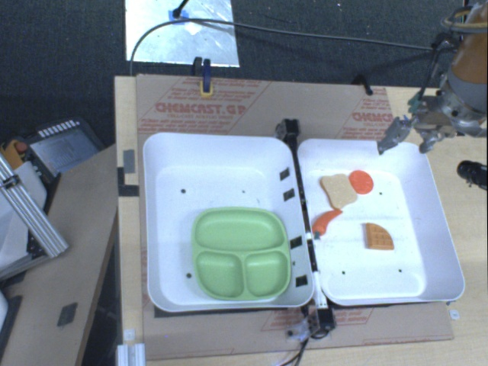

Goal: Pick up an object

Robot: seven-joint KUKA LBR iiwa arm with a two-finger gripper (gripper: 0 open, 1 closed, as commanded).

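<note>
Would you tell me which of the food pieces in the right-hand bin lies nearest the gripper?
The round red slice, at the upper end of the group. It sits closest to the gripper; the bread slice, curved red piece and waffle piece lie farther off.

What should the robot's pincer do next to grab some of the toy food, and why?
Probably move down and to the view's left. The pincer hangs open above the far right corner of the right bin, holding nothing. The red tomato slice and the bread slice lie nearest it on the bin floor, so they look like the easiest things to reach.
</note>
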